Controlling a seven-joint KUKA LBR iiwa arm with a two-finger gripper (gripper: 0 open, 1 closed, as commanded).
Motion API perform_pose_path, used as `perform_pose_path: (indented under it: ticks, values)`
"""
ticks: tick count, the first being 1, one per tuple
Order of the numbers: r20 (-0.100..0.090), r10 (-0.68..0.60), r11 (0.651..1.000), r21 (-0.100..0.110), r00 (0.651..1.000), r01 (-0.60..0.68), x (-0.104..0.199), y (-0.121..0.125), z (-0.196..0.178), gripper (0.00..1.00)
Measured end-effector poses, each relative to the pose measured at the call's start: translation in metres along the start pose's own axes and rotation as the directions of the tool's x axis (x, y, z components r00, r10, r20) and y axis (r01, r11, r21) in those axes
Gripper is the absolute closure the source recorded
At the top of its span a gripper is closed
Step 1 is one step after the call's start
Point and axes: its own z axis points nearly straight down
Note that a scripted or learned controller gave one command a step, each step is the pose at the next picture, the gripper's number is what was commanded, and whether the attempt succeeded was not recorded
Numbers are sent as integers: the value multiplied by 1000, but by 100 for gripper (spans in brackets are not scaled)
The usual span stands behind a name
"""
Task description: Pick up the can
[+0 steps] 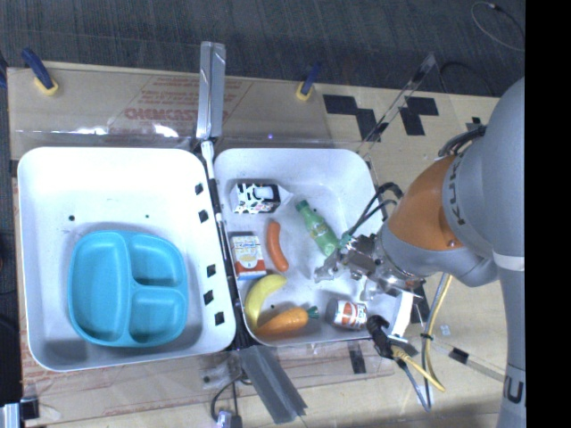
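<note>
The can (pixel 350 314) lies on its side near the right bin's (pixel 357 163) front right corner. The gripper (pixel 343 261) hangs just above it; whether the jaws are open cannot be told.

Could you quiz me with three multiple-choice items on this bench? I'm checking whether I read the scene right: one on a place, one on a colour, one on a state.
1. Where does the can lie?
A. in the left bin, on the tray
B. in the right bin, near its front right corner
C. on the bench outside both bins

2. What colour is the compartment tray in the left bin?
A. blue
B. red
C. yellow

3. How does the can rest?
A. upright on its base
B. on its side
C. raised in the air above the bin

Answers:
1 B, since the can sits on the floor of the right bin, right of the carrot and just below the hand.
2 A, since the tray is light blue against the white bin.
3 B, since its length runs along the bin floor.
</note>
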Motion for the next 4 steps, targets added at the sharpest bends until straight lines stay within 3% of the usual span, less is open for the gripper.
perform_pose_path:
  ticks: [4]
  values:
    - [0,0,1000,0,1000,0,0,0,0,0]
